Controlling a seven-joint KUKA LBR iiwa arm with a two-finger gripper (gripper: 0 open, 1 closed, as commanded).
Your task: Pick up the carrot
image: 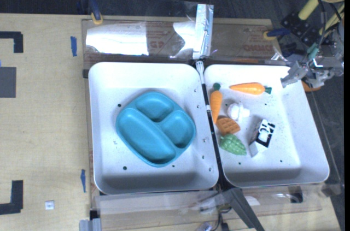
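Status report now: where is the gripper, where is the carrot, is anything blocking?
Gripper at right bin's upper right rim, holding nothing. Two carrots: one lying free near top, one against left wall. Nothing over the top one.

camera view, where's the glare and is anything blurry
Camera view: strong glare on the clear sheet behind the left bin, washing out its print; the gripper at the right bin's far corner looks soft and hard to read; the horizontal carrot and blue tray are evenly lit, with soft shadows.
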